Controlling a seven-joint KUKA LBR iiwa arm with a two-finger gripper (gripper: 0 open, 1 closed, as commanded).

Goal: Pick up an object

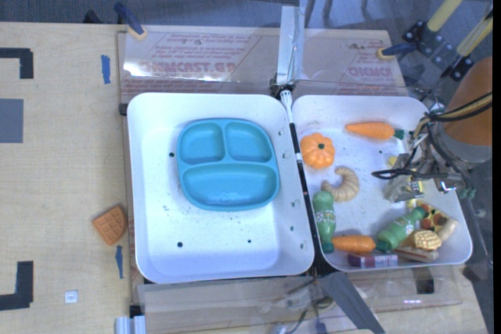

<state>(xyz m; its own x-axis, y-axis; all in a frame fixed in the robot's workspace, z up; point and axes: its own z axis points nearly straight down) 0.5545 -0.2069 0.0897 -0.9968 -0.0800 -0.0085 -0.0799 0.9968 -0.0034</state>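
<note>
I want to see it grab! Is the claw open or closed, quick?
Gripper: cannot be told; it sits low in the right bin.

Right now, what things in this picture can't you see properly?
- The gripper, camera view: cables and metal parts cross it, so its tip is a blur.
- The toy pile in the right bin's near corner: pieces overlap, so some are half hidden.
- The arm: cut off by the picture's right edge.
- The writing on the clear sheets behind the bins: too small and washed out to read.
</note>
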